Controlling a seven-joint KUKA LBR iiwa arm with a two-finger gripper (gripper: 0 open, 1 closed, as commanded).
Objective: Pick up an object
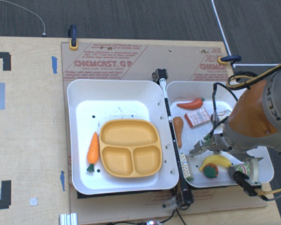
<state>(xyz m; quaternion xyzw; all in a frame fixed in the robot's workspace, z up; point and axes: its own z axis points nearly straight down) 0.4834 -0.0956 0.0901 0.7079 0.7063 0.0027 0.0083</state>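
Observation:
The right bin point(267, 172) holds several toy foods. A red chili pepper point(190, 104) lies at its back, with a red and white box point(197, 117) just in front of it. An orange-brown oblong piece point(178, 129) rests along the bin's left wall. A yellow banana point(216, 161) and a red and green round fruit point(210, 171) sit near the front. My gripper point(199, 148) hangs low over the bin's middle, just above and left of the banana, and right of the oblong piece. I see nothing held in it.
The left bin point(79, 125) holds a yellow divided plate point(130, 147) and an orange carrot point(92, 150) beside it. A small patterned strip point(184, 165) lies at the right bin's front left. The grey and orange arm point(255, 121) covers the bin's right side.

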